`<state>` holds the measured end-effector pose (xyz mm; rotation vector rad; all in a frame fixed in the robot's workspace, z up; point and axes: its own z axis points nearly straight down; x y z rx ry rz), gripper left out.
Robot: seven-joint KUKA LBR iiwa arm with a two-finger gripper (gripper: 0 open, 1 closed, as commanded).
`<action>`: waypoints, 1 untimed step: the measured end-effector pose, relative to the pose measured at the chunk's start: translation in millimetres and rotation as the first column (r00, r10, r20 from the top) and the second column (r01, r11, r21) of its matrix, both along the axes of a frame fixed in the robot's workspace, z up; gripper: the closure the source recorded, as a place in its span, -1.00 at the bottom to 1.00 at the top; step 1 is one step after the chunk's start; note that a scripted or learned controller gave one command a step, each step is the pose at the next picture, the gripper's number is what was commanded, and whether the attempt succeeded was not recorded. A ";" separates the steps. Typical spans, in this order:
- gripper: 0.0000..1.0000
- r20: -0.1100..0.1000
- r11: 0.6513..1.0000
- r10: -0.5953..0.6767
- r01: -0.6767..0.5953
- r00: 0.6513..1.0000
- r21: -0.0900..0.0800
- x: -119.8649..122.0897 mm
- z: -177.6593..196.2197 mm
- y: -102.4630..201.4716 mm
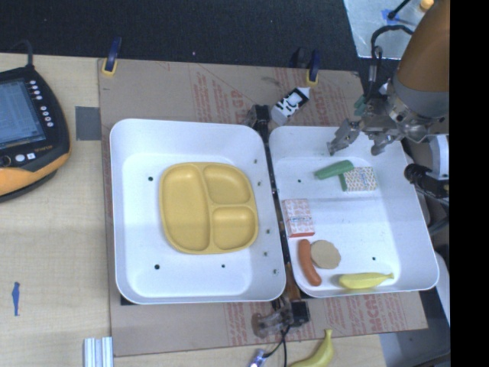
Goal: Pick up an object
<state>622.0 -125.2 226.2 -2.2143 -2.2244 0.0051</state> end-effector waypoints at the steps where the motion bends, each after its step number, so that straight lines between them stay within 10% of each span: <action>1: -1.00 0.000 1.000 0.000 0.000 1.000 -0.003 24.0 -62.2 -58.4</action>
